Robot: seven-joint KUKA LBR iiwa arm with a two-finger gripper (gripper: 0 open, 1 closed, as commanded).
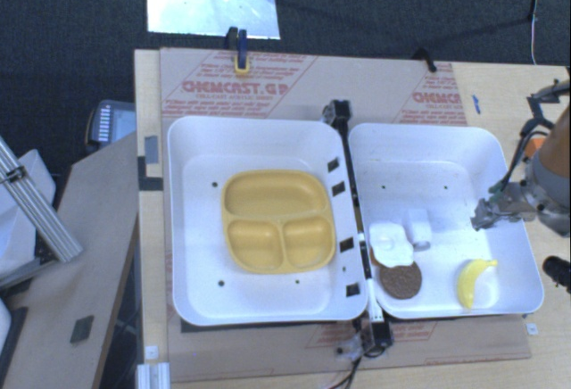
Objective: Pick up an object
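Lying upright-curved, banana (475, 281) runs near-vertically in view; claw (483, 215) above it, state unclear.

A single fixed camera looks down at a slant from above the wooden bench (147, 200), taking in both shallow white plastic bins (192, 289) (arm entering from the right).

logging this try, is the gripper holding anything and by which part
Nothing is held: the gripper hangs over bare floor of the right bin, apart from the banana.
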